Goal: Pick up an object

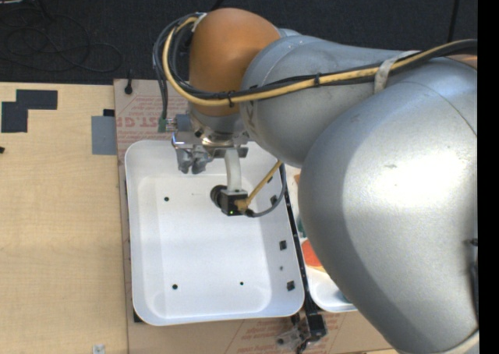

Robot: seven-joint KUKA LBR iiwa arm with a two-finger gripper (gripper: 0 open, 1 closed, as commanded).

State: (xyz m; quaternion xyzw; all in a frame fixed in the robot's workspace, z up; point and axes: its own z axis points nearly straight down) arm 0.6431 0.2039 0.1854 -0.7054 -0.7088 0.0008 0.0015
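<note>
My gripper hangs below the orange wrist band over the far end of the left white bin. A small black part with a yellow cable sits just below it, above the bin floor. I see nothing held in the gripper. An orange object peeks out in the right bin, most of which is hidden behind the arm.
The large grey arm covers the right side of the view. The left bin's floor shows a few small dark dots. A tan board lies to the left of the bins. A black clamp sits at the front between the bins.
</note>
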